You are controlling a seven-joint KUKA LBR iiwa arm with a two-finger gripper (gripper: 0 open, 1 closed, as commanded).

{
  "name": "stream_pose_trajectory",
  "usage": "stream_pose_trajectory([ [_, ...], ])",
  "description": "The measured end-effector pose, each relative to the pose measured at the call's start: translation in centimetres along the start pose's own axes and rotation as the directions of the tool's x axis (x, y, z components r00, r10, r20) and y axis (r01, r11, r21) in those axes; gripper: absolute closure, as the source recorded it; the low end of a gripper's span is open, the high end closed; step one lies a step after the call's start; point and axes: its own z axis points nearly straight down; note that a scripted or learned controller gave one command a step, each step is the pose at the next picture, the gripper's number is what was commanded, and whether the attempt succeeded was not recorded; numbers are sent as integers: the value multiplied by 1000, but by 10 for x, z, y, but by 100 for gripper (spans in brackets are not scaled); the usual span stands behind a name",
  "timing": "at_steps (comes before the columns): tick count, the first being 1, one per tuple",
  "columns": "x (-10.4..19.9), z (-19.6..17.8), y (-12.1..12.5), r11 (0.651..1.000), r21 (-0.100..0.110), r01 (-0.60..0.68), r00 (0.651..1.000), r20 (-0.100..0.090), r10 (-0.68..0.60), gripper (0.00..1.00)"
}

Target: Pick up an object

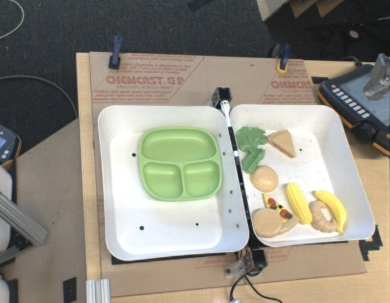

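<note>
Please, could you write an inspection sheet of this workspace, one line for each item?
Surface: bench covered with printed brown board, bearing left bin and right bin side by side.
Job's things: in the right bin, toy broccoli, sandwich wedge, round bun, corn, banana, pizza slice.
Clutter: green divided plate in the left bin.
Grippers: nothing seen.
Cables: a white loop on the floor; wires at the front edge.
Surroundings: two clamps at the back edge; dark carpet.
</note>
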Motion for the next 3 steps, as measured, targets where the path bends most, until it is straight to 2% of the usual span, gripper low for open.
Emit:
stream_pose_trajectory([
  [1, -103, 55, -3, 1000, 28, -13, 1000, -1, 13, 100],
  [2, -163, 139, 2, 1000, 29, -9, 1000, -2, 9, 100],
  [3, -78, 44, 17, 1000, 11, 6, 1000, 0, -6, 100],
])
